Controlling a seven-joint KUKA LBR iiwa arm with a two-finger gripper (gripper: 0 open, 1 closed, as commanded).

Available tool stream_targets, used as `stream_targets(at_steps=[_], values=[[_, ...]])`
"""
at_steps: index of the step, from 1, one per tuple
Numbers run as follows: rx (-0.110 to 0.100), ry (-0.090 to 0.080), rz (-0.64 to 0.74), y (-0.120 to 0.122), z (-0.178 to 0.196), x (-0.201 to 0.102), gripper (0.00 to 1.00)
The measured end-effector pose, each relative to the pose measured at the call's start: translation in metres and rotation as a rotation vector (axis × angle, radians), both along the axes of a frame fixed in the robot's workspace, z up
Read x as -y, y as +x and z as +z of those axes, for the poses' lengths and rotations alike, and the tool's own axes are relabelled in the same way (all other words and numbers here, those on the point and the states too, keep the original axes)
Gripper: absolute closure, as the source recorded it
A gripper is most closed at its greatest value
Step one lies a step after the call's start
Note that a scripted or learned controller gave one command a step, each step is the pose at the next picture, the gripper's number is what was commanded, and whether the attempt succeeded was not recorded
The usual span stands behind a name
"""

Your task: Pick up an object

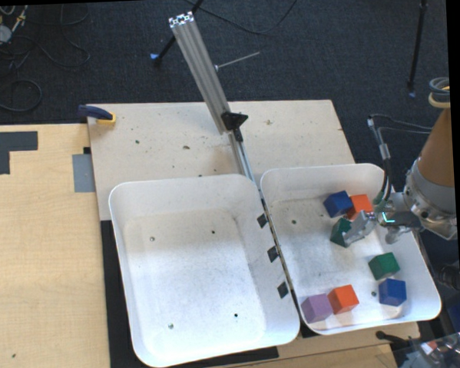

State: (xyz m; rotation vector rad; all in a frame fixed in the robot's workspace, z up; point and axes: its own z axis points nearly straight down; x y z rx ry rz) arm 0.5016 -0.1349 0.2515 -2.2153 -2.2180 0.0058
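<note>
— Where was the pincer (361, 228)?
— Low in the right bin (307, 184), its fingers pressed around a dark green block (341, 233); blue block (337, 203) and orange block (361, 204) just behind.

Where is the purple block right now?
The purple block lies in the right bin, near its front left corner, touching or almost touching an orange block on its right.
</note>
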Motion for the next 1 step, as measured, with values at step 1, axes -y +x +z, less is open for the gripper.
stream_targets(at_steps=[1], values=[[0.005, -0.001, -0.004, 0.0006, 0.0018, 0.0012, 0.0]])
